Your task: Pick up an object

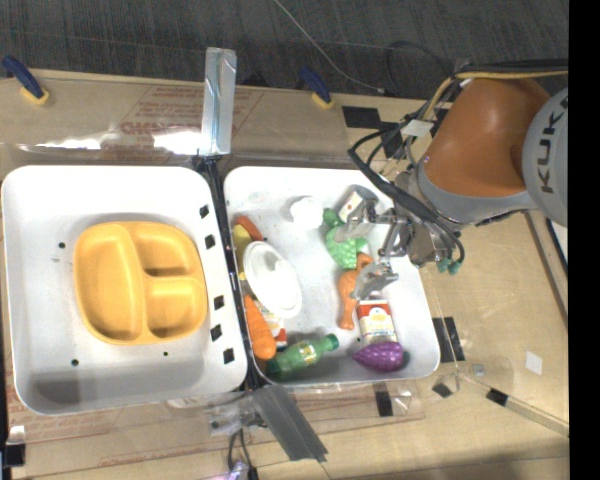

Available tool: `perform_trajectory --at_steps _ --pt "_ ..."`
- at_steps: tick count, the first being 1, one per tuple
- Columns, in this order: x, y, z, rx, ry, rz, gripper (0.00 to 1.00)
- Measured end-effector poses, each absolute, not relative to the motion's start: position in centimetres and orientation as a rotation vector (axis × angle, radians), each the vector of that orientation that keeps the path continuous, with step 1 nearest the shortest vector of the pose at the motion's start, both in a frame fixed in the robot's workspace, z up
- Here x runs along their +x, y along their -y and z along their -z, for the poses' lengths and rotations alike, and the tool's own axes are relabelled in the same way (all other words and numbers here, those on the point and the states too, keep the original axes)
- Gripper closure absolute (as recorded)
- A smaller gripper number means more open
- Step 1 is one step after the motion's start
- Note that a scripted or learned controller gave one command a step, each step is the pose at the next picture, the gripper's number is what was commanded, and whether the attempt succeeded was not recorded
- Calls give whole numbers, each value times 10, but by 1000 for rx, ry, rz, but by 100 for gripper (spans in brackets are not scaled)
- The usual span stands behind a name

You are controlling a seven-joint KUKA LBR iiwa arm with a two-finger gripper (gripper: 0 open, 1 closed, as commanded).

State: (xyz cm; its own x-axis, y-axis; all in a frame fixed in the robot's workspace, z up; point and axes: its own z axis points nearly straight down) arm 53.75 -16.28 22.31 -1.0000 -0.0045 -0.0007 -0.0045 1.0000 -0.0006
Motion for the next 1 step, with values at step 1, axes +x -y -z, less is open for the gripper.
perform_trajectory --at_steps 1 --pt "547 183 -93 128 -3136 1 0"
